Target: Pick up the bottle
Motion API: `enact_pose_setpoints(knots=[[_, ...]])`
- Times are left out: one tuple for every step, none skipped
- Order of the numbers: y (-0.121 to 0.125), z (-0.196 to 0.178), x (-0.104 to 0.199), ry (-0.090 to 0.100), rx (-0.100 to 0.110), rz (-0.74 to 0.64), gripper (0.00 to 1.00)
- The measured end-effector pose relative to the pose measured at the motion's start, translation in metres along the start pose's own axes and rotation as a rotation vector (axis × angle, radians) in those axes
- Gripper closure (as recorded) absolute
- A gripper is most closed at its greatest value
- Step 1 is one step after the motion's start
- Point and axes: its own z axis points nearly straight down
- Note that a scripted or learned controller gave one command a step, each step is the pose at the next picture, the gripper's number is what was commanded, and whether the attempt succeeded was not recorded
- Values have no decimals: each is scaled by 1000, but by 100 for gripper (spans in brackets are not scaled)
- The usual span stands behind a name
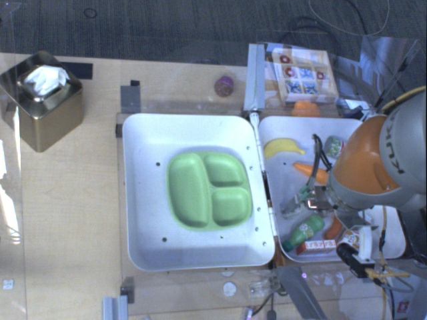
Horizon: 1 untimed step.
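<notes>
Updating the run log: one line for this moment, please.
arm: over right bin | gripper: above green bottle, no grasp visible | left bin: green tray

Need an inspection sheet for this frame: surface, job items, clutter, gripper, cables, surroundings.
Surface: wooden bench bearing two white bins, left bin and right bin.
Job's things: green bottle lying on its side at the near edge of the right bin.
Clutter: green divided tray in the left bin; banana, carrot and a red-and-white packet in the right bin.
Gripper: gripper low in the right bin, just above the bottle; finger state unclear.
Cables: black cable looping on the floor at the far side.
Surroundings: tissue box at left, small purple ball and a picture card behind the bins.
</notes>
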Motion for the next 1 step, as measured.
enact_pose_setpoints(knots=[[4, -13, -1, -4, -12, 0, 100]])
